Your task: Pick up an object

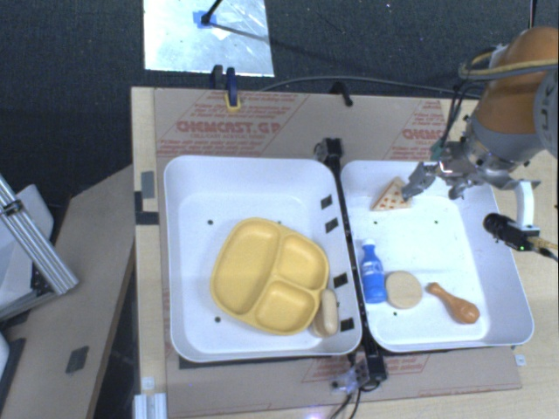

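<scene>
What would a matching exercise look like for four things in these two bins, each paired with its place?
Things:
1. yellow divided plate
2. blue bottle
3. cheese wedge
4. brown wooden pestle

Places:
A. far end of the right bin, beside the hand
B. near right part of the right bin
C. left bin
D. right bin, along the divider

Pairs: 1-C, 2-D, 3-A, 4-B

Left bin (pixel 188 234) and right bin (pixel 507 278): white, few small dark marks. Divided tray (pixel 262 273): yellow, plain. Bread roll (pixel 327 312): pale beige. Bottle (pixel 372 273): blue, white cap. Round disc (pixel 403 290): tan. Drumstick-shaped item (pixel 454 302): orange-brown. Wedge (pixel 389 197): tan, dotted pattern. Board under bins (pixel 253 125): light brown, red lettering. Arm (pixel 515 85): grey, orange band. Backdrop (pixel 70 59): black.
</scene>
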`<state>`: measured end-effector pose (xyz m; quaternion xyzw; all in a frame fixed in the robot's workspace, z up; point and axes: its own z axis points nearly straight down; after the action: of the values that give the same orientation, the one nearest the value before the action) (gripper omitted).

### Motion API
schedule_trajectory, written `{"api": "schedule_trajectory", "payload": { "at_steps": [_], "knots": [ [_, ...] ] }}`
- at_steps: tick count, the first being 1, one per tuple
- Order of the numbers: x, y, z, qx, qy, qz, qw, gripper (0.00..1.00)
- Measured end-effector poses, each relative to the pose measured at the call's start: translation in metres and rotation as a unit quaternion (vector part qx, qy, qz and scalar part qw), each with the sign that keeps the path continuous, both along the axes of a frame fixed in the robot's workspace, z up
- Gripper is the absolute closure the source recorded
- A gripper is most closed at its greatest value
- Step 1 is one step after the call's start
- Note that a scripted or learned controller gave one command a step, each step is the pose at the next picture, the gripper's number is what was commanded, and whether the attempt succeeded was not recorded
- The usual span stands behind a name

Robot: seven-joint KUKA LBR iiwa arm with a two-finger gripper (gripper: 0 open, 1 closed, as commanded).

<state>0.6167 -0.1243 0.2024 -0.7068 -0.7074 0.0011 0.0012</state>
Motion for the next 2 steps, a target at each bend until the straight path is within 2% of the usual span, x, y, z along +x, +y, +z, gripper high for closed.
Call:
{"api": "schedule_trajectory", "payload": {
  "at_steps": [1, 2],
  "knots": [
    [-0.001, 0.01, -0.055, 0.0004, 0.0, 0.001, 1.0, 0.0],
    [0.009, 0.013, -0.108, 0.0003, -0.001, 0.002, 1.0, 0.0]
  ]
}}
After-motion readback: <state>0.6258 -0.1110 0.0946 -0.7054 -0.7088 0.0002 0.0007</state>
